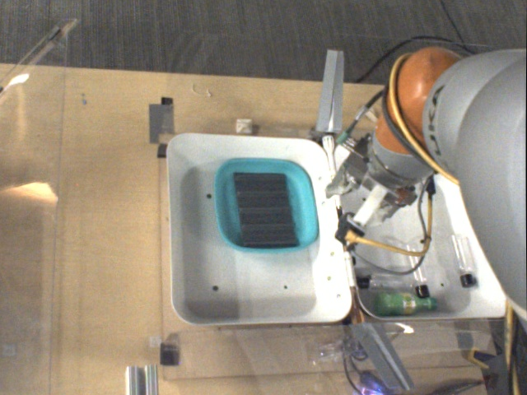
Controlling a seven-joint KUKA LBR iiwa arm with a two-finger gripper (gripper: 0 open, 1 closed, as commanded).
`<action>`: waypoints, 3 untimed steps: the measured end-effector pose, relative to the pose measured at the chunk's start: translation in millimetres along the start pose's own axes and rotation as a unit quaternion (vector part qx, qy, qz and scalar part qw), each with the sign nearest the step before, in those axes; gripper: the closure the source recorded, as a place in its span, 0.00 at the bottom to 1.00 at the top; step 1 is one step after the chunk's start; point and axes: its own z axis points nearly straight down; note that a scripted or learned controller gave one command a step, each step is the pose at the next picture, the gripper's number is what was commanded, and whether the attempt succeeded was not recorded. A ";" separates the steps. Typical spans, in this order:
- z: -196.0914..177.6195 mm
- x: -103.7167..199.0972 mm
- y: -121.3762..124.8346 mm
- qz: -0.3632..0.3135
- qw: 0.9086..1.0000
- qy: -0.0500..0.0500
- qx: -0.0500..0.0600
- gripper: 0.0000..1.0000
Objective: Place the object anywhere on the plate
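A teal plate (307,206) with rounded corners lies in the left bin (247,295), towards its back. A black ribbed rectangular object (263,211) rests flat on the plate and covers most of its middle. My gripper (339,181) hangs over the wall between the two bins, just right of the plate's right rim and apart from the black object. The grey arm and its orange band come in from the right and hide much of the right bin.
In the right bin (486,307) a green bottle (403,304) lies on its side by the front wall. A clear tube-like item (461,253) and a small black piece (468,281) lie further right. A grey metal post (332,93) stands behind the bins.
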 end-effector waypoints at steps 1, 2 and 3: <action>0.0 0.0 0.0 0.000 1.000 0.000 0.000 0.00; 0.0 0.0 0.0 0.000 1.000 0.000 0.000 0.00; 0.1 0.0 0.0 0.000 1.000 0.000 0.000 0.00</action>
